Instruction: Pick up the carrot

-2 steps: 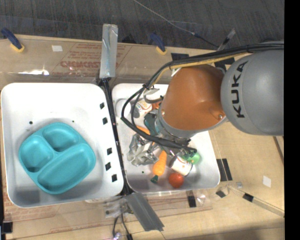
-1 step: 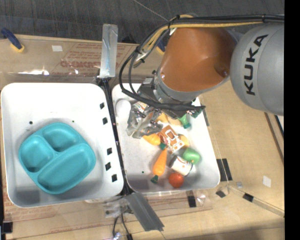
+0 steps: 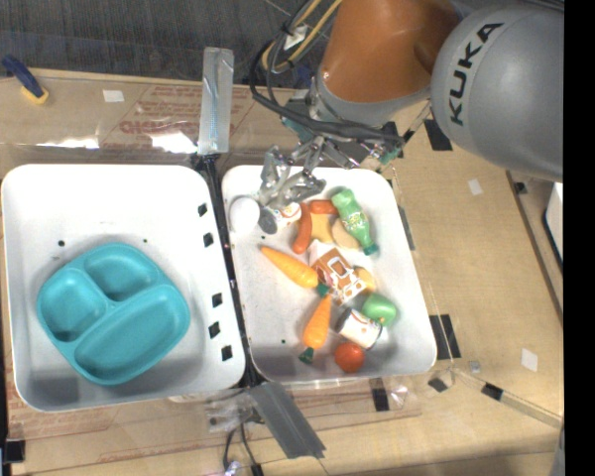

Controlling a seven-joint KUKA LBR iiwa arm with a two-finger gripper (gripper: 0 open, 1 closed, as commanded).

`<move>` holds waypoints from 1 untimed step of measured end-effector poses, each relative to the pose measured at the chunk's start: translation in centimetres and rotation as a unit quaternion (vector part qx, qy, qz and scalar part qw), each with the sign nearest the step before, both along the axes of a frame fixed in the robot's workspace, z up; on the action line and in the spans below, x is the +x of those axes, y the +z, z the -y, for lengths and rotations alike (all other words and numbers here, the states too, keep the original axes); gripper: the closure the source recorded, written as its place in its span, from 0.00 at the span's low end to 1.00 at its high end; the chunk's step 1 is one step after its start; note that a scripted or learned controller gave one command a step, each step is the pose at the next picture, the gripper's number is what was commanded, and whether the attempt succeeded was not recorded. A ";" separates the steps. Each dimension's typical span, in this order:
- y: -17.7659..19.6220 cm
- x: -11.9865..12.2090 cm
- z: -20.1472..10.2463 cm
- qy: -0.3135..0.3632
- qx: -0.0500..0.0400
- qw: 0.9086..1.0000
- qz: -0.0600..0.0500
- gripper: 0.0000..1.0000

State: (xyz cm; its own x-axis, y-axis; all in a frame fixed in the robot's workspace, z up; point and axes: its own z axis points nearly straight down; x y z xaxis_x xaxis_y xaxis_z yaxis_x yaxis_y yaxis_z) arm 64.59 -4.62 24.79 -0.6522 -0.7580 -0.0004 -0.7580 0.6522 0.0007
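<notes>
Here, left to right: a teal three-compartment plastic plate [image 3: 112, 310] lies in the left white bin [image 3: 40, 196]; in the right white bin [image 3: 402, 256], the orange tapered toy carrot [image 3: 289, 267] lies just beside crowded toy food. The metal claw [image 3: 281, 188] hovers near it, its opening unreadable. A descent could likely catch a neighbour instead.
</notes>
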 end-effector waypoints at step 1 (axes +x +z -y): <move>-5.8 -0.3 6.8 -0.027 -0.001 1.000 -0.001 1.00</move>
